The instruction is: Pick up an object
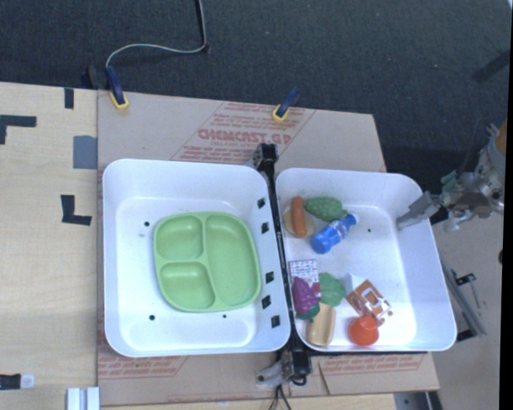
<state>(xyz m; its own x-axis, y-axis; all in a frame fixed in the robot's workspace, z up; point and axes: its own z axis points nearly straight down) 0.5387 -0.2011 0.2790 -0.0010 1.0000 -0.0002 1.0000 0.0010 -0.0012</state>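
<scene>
The right bin point(422, 273) holds several small objects. An orange sausage-shaped piece point(297, 216), a green leafy piece point(325, 207) and a blue bottle point(333, 232) lie at its back left. A patterned packet point(303, 269), purple grapes point(304, 294) and a green piece point(332, 288) sit near the divider. At the front lie a tan piece point(321, 327), a red-orange ball point(364, 331) and an orange-and-white box point(370, 300). My gripper point(413, 215) hangs at the bin's right rim, well to the right of the blue bottle, with nothing seen in it.
The left bin point(131, 195) bears a green divided plate point(207, 262). Both bins rest on a cardboard sheet point(234, 136) clipped to the bench. A black cable point(196, 21) runs across the dark floor at the back.
</scene>
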